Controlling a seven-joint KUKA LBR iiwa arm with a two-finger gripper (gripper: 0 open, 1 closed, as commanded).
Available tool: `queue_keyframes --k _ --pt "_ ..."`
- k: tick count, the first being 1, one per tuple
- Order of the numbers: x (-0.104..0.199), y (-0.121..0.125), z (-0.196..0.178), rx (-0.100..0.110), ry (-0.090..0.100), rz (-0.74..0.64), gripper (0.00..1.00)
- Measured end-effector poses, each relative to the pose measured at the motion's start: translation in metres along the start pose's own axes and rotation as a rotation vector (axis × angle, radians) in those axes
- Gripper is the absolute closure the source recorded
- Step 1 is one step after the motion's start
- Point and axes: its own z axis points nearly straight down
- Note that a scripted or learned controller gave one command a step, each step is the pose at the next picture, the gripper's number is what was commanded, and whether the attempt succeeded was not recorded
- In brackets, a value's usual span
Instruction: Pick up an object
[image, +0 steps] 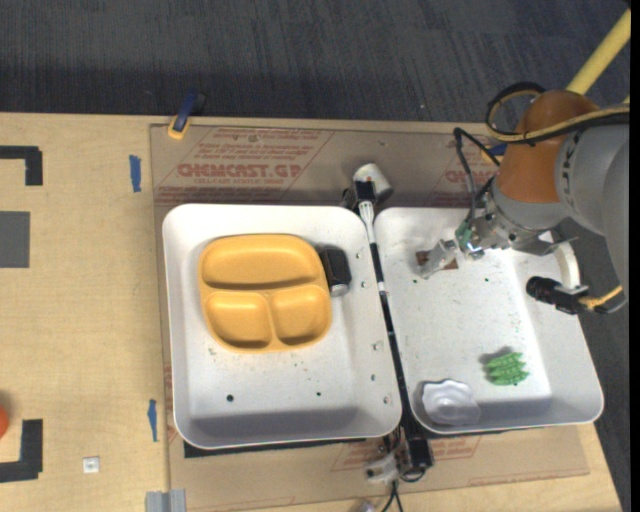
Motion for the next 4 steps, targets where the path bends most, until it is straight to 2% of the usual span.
queue_keyframes --k 1,2,3,4 --pt "0.000 0.000 0.000 0.000 0.000 0.000 0.00" --pt "0.041 -0.011 0.000 0.004 0.003 0.106 0.00" --pt "0.042 -0.076 -0.011 0.004 0.003 0.032 0.00" --pt "0.068 -0.158 0.000 0.003 0.002 -0.135 0.00"
